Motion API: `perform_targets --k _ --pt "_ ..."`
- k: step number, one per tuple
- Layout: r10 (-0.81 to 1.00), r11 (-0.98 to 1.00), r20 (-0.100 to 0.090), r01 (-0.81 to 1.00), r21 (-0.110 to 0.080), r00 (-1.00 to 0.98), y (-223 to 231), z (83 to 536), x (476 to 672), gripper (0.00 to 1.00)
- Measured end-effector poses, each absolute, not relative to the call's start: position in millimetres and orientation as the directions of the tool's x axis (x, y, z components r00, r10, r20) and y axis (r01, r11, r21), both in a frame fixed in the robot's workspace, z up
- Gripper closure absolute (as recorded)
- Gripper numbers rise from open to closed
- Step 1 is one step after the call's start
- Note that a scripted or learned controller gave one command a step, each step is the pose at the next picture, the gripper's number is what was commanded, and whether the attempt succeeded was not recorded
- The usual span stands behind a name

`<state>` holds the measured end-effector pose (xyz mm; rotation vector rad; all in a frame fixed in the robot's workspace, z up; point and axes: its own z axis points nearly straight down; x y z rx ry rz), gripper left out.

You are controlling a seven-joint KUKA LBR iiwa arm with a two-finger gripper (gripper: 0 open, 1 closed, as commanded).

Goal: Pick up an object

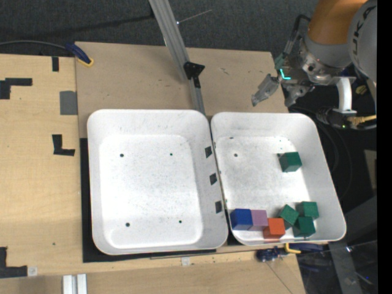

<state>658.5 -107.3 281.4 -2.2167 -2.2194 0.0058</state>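
Claw: the claw (267,92) sits in the upper right of the frame, above the far rim of the right bin (318,136), carrying nothing; whether it is wide or narrow I cannot tell from this angle.
Arm: the grey arm with its orange band (334,17) enters from the upper right corner.
Nearest candidate: a lone green cube (290,162) in the upper right part of the right bin, lying below and slightly right of the claw, well apart from it.
Cluster: along the bin's lower edge, a blue cube (242,218) touching a lilac cube (259,218), then an orange cube (275,227) and three green cubes (300,217) packed close.
Judgement: the lone cube looks the easier pick, having free space on all sides.
Left bin: the left bin (98,164) lies further left.
Surface: a pale wooden desk (37,182) with black tape marks.
Room: a slanted metal rail (171,29) crosses the top; dark carpet behind.
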Motion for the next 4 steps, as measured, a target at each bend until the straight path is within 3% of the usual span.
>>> perform_targets --k 1,4 --pt "1.0 0.002 -0.001 1.0 -0.001 -0.002 -107.4 284.6 659.1 0.0" --pt "1.0 0.002 0.0 1.0 -0.008 -0.002 -102.7 118.3 648.6 0.0"
